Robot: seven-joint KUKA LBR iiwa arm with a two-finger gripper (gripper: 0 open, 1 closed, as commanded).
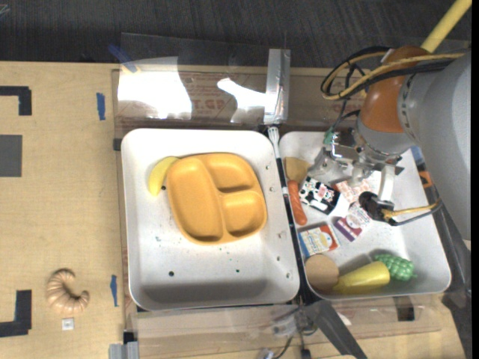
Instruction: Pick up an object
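Camera view, items logged near to far.

Bench, near left: one croissant-shaped toy (67, 290), outside both bins.

Right bin (430, 234), near end: one corn cob toy (374, 273), yellow with green husk, lying flat; one round tan ball-like item (322, 270) touching its yellow end. Just behind these: one small printed card or packet (316, 238); one purple-and-white packet (350, 224).

Right bin, middle: one black-and-white spotted item (319, 194); one thin orange carrot-like piece (297, 204) along the left wall; one tan rounded item (296, 168) at the far left corner.

Left bin (142, 223): one orange divided tray (217, 195), upright; one banana toy (158, 173) tucked against the tray's left edge.

Gripper (346, 172): low in the far half of the right bin, just beside the spotted item. I cannot tell how its claw is set, and I see nothing lifted.

Status, my judgement: pick not done. Every candidate object lies on a bin floor. Left to do: close on one item, likely the spotted one nearest the gripper, and raise it clear.
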